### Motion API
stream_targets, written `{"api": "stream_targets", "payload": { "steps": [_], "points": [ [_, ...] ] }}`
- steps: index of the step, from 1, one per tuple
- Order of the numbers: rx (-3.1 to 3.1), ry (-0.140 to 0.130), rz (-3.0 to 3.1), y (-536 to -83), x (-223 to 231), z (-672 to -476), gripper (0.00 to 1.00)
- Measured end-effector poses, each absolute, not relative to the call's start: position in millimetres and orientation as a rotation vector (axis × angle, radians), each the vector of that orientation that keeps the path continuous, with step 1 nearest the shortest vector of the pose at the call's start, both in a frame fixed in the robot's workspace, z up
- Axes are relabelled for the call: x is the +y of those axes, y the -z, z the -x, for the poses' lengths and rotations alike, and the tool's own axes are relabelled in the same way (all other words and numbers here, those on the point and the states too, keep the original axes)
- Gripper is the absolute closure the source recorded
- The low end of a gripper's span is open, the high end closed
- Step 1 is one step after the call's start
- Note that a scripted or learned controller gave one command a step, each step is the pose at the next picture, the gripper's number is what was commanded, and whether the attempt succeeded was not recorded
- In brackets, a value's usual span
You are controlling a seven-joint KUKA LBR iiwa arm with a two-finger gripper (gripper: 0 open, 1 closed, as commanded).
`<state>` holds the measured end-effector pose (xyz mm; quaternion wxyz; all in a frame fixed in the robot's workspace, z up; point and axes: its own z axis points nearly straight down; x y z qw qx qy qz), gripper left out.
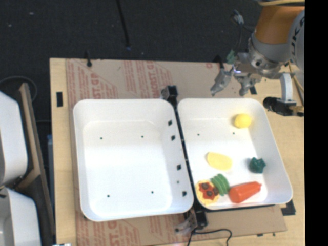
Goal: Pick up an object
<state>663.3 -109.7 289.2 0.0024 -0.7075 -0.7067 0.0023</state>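
Claw (234, 87) (fingers spread, holding nothing) above right bin's (277, 137) far rim, yellow ball (243, 120) nearby.

- arm (279, 19): orange band, grey metallic wrist section just below it
- gripper (233, 86): two pale grey fingers
- thin dark cable beside wrist, above the fingers

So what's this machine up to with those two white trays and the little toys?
It is a robot arm meant to pick up one of the toys. Its end effector hangs open and holding nothing above the far rim of the right bin. In that bin lie a yellow ball, a flat yellow piece, a small dark green toy, an orange carrot, a green piece and a round flowered piece. Nothing has been grabbed yet.
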Motion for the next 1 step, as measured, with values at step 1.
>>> {"api": "stream_targets", "payload": {
  "steps": [1],
  "points": [
    [-2.222, 0.001, 2.223, -293.8, -109.5, -664.2, 0.0]
  ]
}}
